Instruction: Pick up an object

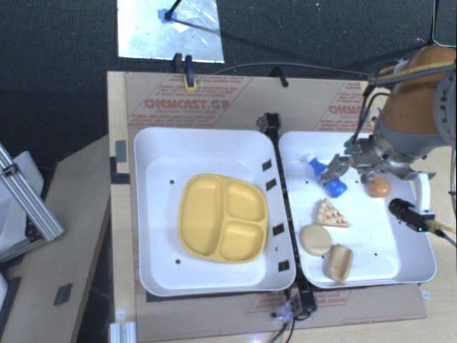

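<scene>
At the near edge of the right bin (421, 263), toward six o'clock, a tan cylinder-shaped piece (339, 262) lies, and just beside it at about ten o'clock sits a round cream disc (315, 239), the two touching or almost touching. Farther up, a small triangular wedge like a pizza slice (332, 214) lies near the middle of this bin. Beyond it, toward twelve o'clock, a blue object (325, 177) rests on the bin floor, and the gripper (334, 171) hangs right over it, so that part of the blue object is covered. At three o'clock from the gripper, an orange-brown rounded object (377, 186) lies, partly under the arm (414, 113). The left bin (161, 156) bears a yellow divided tray (223, 217).

I judge the task is at its early stage: nothing is lifted, all objects lie on the bin floor, and the grasp and the lift are left to do. The blue object seems the likely target, but this is only my guess.

How far the fingers are apart I cannot tell, because the view is from above at a slant and the grey parts blend together. Whether they touch the blue object is also hard to make out
</scene>
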Available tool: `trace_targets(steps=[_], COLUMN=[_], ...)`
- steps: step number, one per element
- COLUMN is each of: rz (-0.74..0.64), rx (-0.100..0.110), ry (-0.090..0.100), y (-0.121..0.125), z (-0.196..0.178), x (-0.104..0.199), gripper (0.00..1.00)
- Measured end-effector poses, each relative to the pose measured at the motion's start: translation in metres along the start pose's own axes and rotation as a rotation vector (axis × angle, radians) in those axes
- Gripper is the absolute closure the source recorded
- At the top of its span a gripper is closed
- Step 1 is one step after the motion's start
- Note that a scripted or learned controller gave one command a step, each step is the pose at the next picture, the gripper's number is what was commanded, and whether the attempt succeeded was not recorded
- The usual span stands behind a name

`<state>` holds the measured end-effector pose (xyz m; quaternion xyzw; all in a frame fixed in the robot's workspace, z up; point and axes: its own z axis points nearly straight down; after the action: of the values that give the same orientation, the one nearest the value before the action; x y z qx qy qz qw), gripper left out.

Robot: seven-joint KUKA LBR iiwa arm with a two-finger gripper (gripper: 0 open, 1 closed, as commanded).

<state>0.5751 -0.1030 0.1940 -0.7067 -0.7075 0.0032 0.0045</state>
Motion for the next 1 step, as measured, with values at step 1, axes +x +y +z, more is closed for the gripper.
trace_targets(steps=[1], rz=[-0.002], rx=[-0.011], ry=[-0.001], y=[0.0027], z=[-0.0062], x=[0.0001], gripper=[0.00])
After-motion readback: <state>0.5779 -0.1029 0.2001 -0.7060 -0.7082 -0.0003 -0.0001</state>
